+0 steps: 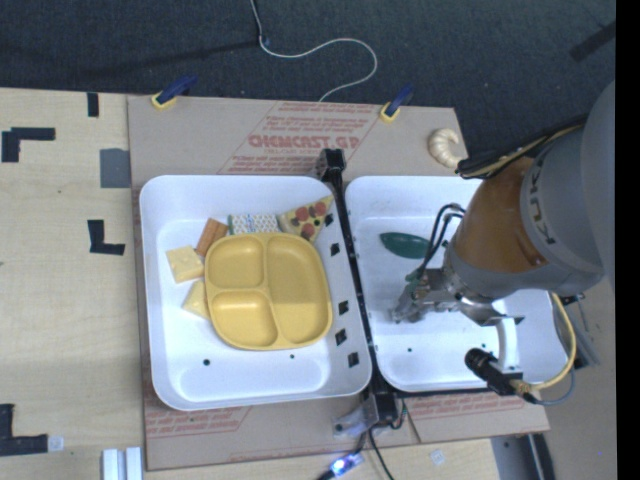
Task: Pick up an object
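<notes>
Looking first at the near side, we see the grey arm (560,218) covering much of the right bin (420,363); its gripper (415,303) hangs low over the bin floor, too blurred for us to tell its state. Just beyond lies a dark green, smooth, leaf-shaped object (404,243), apart from it. Left, a glossy yellow divided plate (268,290) overlaps flat pieces we cannot identify.

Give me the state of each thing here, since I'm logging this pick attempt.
Gripper: low in the right bin, nothing seen held.
Yellow divided plate: flat, upright, in the left bin.
Dark green object: lying loose on the right bin's floor.
Small flat pieces: partly tucked under the plate's edge.
Right bin: level on the bench.
</notes>
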Controlling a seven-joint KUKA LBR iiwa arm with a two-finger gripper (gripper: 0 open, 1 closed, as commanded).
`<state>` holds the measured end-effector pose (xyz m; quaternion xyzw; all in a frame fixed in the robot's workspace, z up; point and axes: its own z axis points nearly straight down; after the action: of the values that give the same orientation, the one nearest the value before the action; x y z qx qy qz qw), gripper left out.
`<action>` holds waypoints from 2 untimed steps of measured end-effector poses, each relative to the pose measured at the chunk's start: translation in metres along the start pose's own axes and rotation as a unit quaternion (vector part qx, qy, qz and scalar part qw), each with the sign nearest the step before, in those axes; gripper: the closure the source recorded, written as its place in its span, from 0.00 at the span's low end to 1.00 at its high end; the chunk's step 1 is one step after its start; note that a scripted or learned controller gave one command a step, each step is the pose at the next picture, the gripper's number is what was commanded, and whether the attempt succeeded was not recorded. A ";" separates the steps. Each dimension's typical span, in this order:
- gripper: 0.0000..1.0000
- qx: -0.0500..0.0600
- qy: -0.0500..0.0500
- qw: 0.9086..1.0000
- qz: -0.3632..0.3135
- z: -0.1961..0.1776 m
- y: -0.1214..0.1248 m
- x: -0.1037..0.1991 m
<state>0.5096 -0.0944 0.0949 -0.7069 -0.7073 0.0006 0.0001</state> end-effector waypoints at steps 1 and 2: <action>1.00 -0.001 0.000 1.000 0.000 -0.060 -0.004 -0.005; 1.00 -0.002 0.000 1.000 0.000 -0.102 -0.001 -0.006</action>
<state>0.5082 -0.0999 0.1968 -0.7066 -0.7076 -0.0008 -0.0009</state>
